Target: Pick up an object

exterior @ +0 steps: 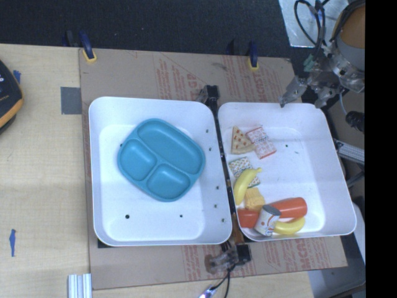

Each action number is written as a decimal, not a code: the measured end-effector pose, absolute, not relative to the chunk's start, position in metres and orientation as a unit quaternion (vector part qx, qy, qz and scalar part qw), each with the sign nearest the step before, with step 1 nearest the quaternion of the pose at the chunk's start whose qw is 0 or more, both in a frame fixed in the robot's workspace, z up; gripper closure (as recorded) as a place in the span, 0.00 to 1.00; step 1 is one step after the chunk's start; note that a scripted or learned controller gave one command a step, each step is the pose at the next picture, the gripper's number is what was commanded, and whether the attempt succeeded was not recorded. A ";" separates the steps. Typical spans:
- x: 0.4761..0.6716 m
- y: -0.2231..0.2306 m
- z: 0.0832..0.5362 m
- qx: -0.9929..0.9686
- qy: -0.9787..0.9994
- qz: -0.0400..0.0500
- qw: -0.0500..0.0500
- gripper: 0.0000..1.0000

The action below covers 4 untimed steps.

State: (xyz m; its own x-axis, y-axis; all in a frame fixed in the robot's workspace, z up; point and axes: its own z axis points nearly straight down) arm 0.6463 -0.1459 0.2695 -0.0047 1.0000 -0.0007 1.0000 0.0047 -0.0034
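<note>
My gripper (304, 98) hangs at the top right, above the far rim of the right bin (322, 160), its two fingers spread apart with nothing between them. The right bin holds several small items along its left and near side: a pizza slice (240, 140), a red and white packet (260, 141), a patterned card (239, 165), a yellow banana (244, 184), a yellow cheese block (254, 198), an orange-red cylinder (286, 207), a small can (267, 221) and a second banana (289, 226). All lie well below and left of the gripper.
The left bin (105, 210) holds a blue divided plate (161, 159). Clamps (252, 53) pin the cardboard sheet at the back. Cables (313, 14) hang near the arm. A yellow and black device (7, 95) sits at the far left.
</note>
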 end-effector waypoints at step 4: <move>0.592 -0.097 0.098 -0.706 -0.708 -0.003 -0.006 0.00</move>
State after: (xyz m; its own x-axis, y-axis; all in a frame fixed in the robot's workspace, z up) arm 0.5916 -0.0966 0.0982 -0.0030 1.0000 -0.0044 0.9999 0.0030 0.0121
